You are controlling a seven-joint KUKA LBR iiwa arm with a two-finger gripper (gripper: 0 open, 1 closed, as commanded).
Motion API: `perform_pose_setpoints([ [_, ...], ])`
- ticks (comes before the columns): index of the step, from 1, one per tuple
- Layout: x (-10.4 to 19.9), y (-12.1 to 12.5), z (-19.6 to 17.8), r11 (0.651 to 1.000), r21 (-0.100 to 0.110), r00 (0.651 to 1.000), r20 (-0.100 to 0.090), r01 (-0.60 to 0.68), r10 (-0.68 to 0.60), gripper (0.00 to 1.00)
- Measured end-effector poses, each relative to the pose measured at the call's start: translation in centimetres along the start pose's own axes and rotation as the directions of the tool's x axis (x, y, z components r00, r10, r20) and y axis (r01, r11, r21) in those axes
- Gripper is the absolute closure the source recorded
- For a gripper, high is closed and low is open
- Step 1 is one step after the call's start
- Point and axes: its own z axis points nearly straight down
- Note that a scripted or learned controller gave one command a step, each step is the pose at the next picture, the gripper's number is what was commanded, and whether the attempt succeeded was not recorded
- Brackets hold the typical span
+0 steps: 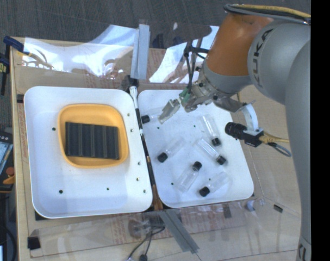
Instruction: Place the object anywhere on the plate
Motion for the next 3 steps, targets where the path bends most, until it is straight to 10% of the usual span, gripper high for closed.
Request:
perform_pose_setpoints([
  [3,12.5,8.3,5.0,0.999,0.001,0.999,0.000,0.049,-0.049,0.00],
])
